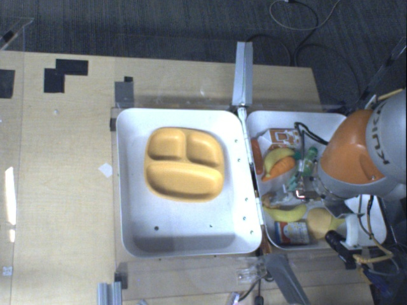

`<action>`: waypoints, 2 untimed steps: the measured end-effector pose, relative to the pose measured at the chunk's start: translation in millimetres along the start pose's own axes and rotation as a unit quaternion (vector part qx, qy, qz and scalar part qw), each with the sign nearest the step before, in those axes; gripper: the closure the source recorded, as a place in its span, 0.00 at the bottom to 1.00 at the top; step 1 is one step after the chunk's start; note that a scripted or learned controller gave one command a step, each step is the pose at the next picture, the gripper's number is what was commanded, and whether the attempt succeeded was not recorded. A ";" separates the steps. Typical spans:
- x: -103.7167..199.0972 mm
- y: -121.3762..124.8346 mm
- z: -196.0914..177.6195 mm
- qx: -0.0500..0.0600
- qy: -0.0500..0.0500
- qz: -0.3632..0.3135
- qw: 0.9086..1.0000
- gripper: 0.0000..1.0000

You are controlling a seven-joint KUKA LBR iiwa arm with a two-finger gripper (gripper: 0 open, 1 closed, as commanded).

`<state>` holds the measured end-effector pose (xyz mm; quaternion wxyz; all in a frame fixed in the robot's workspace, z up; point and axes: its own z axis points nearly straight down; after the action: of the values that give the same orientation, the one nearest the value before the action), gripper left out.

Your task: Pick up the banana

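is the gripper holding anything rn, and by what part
Cannot be told. The gripper is down in the right bin just above the banana, but the arm's wrist covers it, so no hold on anything can be seen.

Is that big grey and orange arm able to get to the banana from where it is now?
Probably yes. The arm hangs over the right bin, and the banana lies uncovered just beside it among other items.

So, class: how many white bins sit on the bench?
2. The left bin holds a yellow divided tray. The right bin holds the banana among clutter, partly under the arm.
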<state>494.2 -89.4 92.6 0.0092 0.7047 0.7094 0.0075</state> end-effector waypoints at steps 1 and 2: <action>0.8 2.3 -10.2 -0.002 0.001 -0.002 1.000 1.00; 0.6 2.2 -10.2 -0.002 0.000 -0.001 1.000 0.00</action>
<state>496.2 -88.9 102.8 0.0101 0.7037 0.7104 0.0090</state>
